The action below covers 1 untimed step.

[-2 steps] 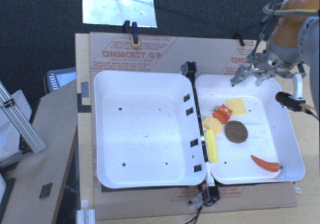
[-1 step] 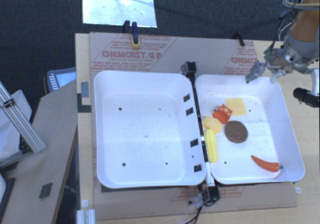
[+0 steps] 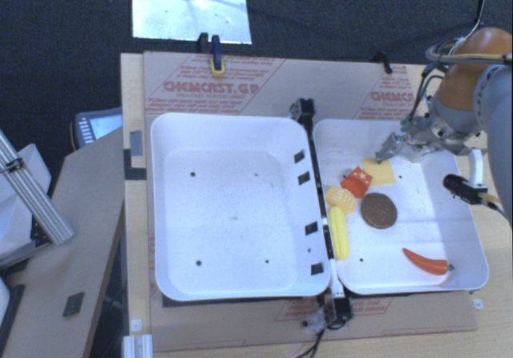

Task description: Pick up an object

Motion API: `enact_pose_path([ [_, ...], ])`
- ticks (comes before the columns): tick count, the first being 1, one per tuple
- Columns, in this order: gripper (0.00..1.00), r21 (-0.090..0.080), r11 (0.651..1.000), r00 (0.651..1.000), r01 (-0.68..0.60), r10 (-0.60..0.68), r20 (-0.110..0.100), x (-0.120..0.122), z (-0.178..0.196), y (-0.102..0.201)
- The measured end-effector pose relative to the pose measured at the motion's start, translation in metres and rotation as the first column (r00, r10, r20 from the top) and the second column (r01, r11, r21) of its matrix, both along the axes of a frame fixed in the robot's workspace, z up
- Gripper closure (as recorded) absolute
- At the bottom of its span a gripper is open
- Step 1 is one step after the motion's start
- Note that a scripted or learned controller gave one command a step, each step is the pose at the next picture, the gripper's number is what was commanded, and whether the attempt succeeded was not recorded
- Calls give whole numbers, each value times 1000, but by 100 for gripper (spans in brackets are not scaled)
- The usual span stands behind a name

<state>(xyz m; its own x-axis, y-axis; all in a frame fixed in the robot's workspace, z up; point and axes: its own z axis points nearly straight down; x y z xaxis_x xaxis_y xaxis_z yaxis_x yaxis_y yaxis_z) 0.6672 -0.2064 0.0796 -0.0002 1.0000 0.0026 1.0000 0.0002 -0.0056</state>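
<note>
The left bin point(image 3: 232, 212) is sitting on the bench point(image 3: 96, 188), its white floor showing a few small dark holes. Just right of it, touching along a row of black clips point(image 3: 309, 204), the right bin point(image 3: 465, 268) is holding all 6 of the toys.

Nearest the shared wall, a yellow corn cob point(image 3: 340, 235) is lying lengthwise, pointing near to far. At its far end a small round yellow piece point(image 3: 340, 199) is touching it. An orange-red block point(image 3: 357, 182) is resting just right of and beyond that piece, and it is leaning against a pale yellow slab point(image 3: 381, 171) lying farther back. A brown disc point(image 3: 378, 211) is lying flat just near the block, right of the cob. Well apart from these, toward the near right corner, a red-orange chili pepper point(image 3: 425, 261) is lying at a slant.

The gripper point(image 3: 394, 147) is hanging over the far part of the right bin, just beyond the pale yellow slab, with the grey and orange arm point(image 3: 473, 76) reaching in from the right. Nothing is showing between its fingers; whether they are apart or together I cannot tell.
</note>
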Motion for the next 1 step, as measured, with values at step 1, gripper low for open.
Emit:
enact_pose_path([
  [1,0,-5,1000,1000,-2,2,13,3,70,0],
])
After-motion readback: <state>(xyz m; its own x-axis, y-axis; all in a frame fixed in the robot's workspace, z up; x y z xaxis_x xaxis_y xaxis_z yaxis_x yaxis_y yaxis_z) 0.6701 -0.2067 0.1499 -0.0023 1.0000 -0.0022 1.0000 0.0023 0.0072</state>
